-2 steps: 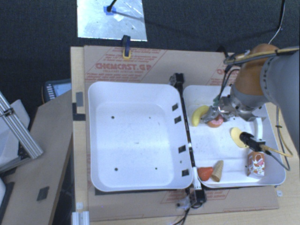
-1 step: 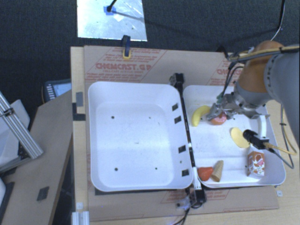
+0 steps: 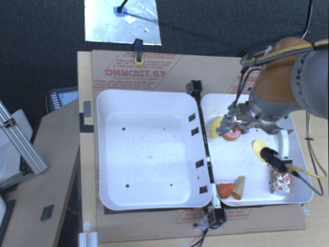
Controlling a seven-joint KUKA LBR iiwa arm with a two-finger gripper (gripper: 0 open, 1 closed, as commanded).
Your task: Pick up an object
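Lying against the near wall of the right bin (image 3: pixel 247 163), a red rounded piece (image 3: pixel 224 190) touches a tan cone (image 3: pixel 238 187) on its right. Farther along the same wall, close to the bin's near right corner, stands a small red-and-white carton (image 3: pixel 280 182). Beyond the carton, a yellow oval thing (image 3: pixel 257 146) lies on the white floor of the bin.

Farther back, the gripper (image 3: pixel 230 126) hangs low over the left part of this bin. A pink-red object (image 3: pixel 233 134) lies right at the gripper's near side, partly covered by it. Whether the gripper is wide or narrow, and whether it has the object, cannot be told from this slant. Just to the view's left of the gripper, a yellow piece (image 3: pixel 214 128) rests by the bin's left wall.

The grey arm (image 3: pixel 311 84), with its orange band (image 3: pixel 277 78), reaches in from the view's right above the far half of the bin. The left bin (image 3: pixel 149 153) sits alongside, and black clips (image 3: pixel 195 131) run along the seam between the two.

Both bins rest on a cardboard sheet (image 3: pixel 154 71) with red lettering, laid on the surface (image 3: pixel 56 148). At the sheet's far edge sits a yellow clamp (image 3: pixel 139 55), and beyond it lies a shiny metal plate (image 3: pixel 122 14) on dark fabric.
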